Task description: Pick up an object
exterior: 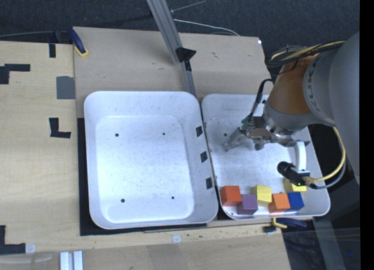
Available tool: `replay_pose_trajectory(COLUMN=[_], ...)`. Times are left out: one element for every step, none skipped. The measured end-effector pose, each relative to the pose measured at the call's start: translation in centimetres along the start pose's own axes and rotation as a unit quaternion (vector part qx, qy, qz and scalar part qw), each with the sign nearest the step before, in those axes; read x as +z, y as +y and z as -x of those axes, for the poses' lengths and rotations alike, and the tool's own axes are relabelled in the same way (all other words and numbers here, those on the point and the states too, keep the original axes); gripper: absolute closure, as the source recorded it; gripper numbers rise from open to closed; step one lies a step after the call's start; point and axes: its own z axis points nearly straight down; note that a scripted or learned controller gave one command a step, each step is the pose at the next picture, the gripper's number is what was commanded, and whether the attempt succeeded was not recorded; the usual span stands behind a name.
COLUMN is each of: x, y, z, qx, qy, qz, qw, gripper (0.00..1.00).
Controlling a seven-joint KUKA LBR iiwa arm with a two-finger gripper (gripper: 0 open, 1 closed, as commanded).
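The arm [304, 96] comes in from the right and covers the far right part of the right bin [234, 108]; its bulk runs off the picture's edge. The gripper [234, 141] sits low over that bin's floor, pointing left, and it's small and grey against grey-speckled white, so whether it is released or clenched, I cannot tell. Nothing shows in its grasp.

The blocks lie well apart from it, huddled along the near wall: an orange block [231, 194], a purple block [249, 203] just beside it, a yellow block [264, 194], a second orange block [280, 201] touching a blue block [295, 200]. Behind those last two, another yellow piece [292, 187] is half hidden under a black fitting [290, 172] with a yellow cable [330, 175].

Left bin [93, 146]: bare white floor with a few dark dots. A metal rail [166, 20] slants down from the top to the seam between the bins.
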Motion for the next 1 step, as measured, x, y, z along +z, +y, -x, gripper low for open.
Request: replay_pose_trajectory(x=[-14.56], y=[1.26], z=[-2.68], qx=[-0.003], qy=[0.0], qz=[0.008], qw=[1.0], gripper=[0.0])
